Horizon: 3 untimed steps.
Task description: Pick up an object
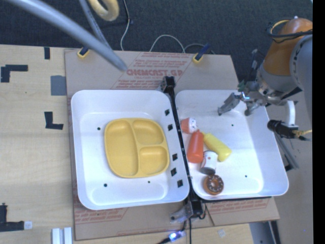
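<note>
Pale wood tabletop (30, 136) carries two white bins, and my pincer (234, 103) hangs over the far part of the right bin (254, 156), its two thin fingers spread a little apart with nothing between them. Down-left of my pincer, near the divider, lie an orange bottle (195, 147) with its long axis running toward and away from the camera, and touching it a yellow bottle (217, 146) slanting down-right. Nearer the camera sits a chocolate doughnut (214, 185); further left, a yellow divided plate (136, 147) rests in the left bin (86, 187).
</note>
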Motion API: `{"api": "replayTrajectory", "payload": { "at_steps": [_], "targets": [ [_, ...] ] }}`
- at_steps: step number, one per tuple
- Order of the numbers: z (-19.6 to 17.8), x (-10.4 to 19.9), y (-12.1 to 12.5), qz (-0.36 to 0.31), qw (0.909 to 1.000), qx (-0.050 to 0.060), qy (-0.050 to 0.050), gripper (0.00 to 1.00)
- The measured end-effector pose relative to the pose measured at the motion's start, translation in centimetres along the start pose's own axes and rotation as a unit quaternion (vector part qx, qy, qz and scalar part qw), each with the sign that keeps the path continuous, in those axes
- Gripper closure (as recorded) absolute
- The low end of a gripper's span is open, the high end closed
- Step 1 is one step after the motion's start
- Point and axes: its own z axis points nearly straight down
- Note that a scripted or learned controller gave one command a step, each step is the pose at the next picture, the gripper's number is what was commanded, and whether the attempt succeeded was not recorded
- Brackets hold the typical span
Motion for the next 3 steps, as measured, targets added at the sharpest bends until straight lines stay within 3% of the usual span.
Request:
{"api": "replayTrajectory", "payload": {
  "at_steps": [2, 3],
  "targets": [
    [8.0, 1.0, 0.1, 0.0, 1.0, -0.003, -0.001, 0.0],
    [6.7, 0.9, 0.2, -0.001, 1.0, -0.004, -0.002, 1.0]
  ]
}}
